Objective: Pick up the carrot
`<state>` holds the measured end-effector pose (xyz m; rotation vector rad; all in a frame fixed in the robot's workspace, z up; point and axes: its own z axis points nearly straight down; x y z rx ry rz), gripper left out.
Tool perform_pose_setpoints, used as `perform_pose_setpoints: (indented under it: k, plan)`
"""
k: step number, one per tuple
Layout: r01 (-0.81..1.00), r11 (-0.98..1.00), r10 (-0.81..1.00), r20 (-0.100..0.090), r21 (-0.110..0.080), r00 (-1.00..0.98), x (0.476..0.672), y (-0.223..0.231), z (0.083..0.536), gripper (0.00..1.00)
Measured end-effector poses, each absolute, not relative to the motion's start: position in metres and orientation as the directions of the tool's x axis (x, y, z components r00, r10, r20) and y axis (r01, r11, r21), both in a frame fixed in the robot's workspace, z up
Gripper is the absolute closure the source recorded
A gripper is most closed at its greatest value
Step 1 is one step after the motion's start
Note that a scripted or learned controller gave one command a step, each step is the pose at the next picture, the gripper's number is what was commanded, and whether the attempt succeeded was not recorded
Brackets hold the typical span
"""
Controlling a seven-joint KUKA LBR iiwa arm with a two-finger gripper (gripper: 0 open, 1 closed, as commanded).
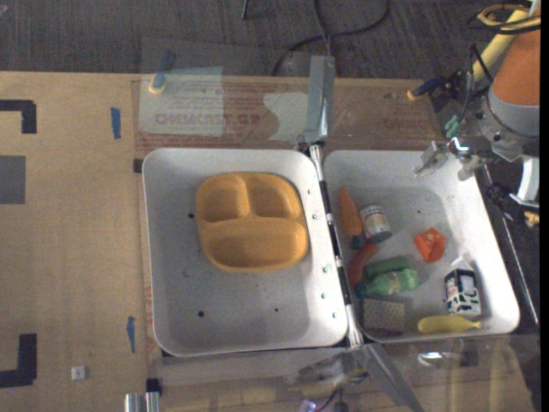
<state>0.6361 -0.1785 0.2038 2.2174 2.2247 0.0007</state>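
Hanging over the back right corner of the right-hand shallow white bin (485,221), the jaws sit under the grey arm with its orange band (517,77). They are too blurred and small to tell whether they are open or closed, and I see nothing held in them.

The slim orange tapered carrot (348,213) lies well away from the jaws, on the far side of the same bin. It rests along the wall this bin shares with the left-hand white bin (163,230).

Several things could go wrong from here:

- **Wall clearance:** the carrot is close to that wall, so a jaw coming down on the wall side may land on the rim or wedge there instead of sliding past.
- **The can:** a small silver tin can with a pale label (374,222) stands just beside the carrot on the side nearer the jaws. A wide approach could knock it over or trap it.
- **Wrong target:** just past the carrot's tip lies a long red pepper-like piece (361,263), with a green cucumber-like piece (390,267) near it. A descent that drifts that way may close on the wrong item.
- **Slipping grip:** the carrot's smooth taper may squirt out of a grip placed near its thin end. A mid-body grasp across its width looks safer.

The orange-yellow divided plastic plate (251,221) in the left bin lies beyond the carrot and looks unlikely to interfere.
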Motion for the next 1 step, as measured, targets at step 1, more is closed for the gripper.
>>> perform_pose_setpoints:
  k: [1]
  plan:
    - [0.998, -0.055, 0.999, -0.001, 0.004, 0.055, 0.6035, -0.1146, 0.0940, 0.00]
